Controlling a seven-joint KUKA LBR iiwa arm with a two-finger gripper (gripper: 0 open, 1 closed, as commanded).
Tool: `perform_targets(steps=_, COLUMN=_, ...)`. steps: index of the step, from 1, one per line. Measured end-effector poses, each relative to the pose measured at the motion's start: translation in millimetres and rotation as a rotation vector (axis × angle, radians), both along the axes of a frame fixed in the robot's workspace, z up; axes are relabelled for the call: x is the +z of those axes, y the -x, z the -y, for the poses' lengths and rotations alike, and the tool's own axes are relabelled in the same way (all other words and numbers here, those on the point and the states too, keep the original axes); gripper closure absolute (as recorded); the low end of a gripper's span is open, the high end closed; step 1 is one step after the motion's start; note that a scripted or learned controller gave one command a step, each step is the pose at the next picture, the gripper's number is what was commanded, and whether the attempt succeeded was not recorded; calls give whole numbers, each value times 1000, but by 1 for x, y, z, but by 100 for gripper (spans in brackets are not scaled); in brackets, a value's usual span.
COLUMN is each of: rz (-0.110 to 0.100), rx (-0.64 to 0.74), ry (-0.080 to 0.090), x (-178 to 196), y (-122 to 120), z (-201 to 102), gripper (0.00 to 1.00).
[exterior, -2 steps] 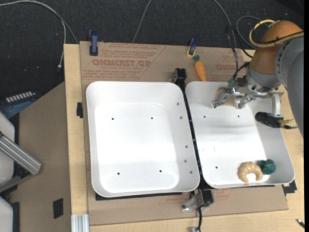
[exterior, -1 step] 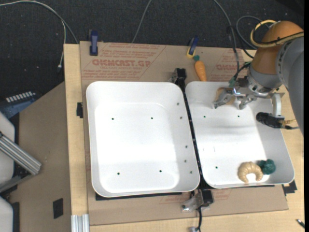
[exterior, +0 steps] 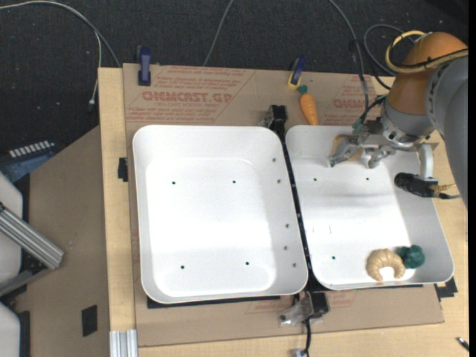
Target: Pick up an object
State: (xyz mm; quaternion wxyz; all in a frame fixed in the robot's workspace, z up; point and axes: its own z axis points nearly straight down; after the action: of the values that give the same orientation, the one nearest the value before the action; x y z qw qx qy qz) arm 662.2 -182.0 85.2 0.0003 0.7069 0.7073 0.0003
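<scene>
The left bin (exterior: 216, 214) lay bare. Over the right bin's (exterior: 349, 222) far end the pincer (exterior: 357, 152) hung with fingers spread and nothing between them. The croissant (exterior: 386, 264) and the teal object (exterior: 411, 256) sat in its near corner, unpicked; the grasp remained undone.

Grey arm (exterior: 439, 88) enters from right, orange band above wrist; end effector (exterior: 355, 153) low, fingers spread.
</scene>
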Motion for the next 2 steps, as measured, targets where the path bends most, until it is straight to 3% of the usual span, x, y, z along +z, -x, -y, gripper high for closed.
perform_targets(steps=1, rz=1, rx=-3, ry=1, x=19, y=24, z=29, gripper=0)
perform_targets(steps=2, rz=-4, rx=3, ry=-2, x=-1, y=89, z=-41, gripper=0)
